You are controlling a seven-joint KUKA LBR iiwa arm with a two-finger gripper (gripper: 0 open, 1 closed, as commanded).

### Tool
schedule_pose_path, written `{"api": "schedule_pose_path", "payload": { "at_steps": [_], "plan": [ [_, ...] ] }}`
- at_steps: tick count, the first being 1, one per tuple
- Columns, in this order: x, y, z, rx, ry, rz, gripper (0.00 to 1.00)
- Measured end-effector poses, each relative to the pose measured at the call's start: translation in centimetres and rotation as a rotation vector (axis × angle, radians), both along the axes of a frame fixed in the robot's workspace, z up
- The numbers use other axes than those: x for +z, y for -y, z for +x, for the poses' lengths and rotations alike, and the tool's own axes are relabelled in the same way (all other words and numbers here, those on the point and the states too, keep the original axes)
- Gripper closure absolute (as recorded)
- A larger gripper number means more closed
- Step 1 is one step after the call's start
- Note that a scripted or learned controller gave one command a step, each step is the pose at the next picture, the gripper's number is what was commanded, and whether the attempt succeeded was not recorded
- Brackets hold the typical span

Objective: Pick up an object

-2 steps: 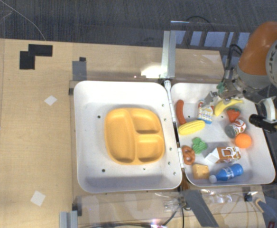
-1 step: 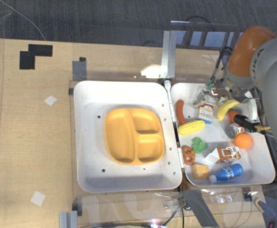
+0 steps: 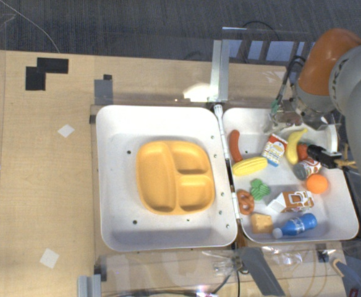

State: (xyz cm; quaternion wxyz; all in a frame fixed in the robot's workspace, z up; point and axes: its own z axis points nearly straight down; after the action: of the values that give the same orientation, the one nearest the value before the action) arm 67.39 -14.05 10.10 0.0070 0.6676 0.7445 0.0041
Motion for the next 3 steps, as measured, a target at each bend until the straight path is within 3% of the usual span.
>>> {"api": "schedule_pose_path", "payload": {
  "at_steps": [1, 2, 3],
  "plan": [
    [8.9, -6.3, -0.2, 0.287, -0.004, -0.001, 1.0],
    [2.1, -3.0, -6.1, -0.077, -0.015, 0.004, 1.0],
    [3.0, -2.5, -4.9, 0.022, -0.01, 0.002, 1.0]
  ]
}}
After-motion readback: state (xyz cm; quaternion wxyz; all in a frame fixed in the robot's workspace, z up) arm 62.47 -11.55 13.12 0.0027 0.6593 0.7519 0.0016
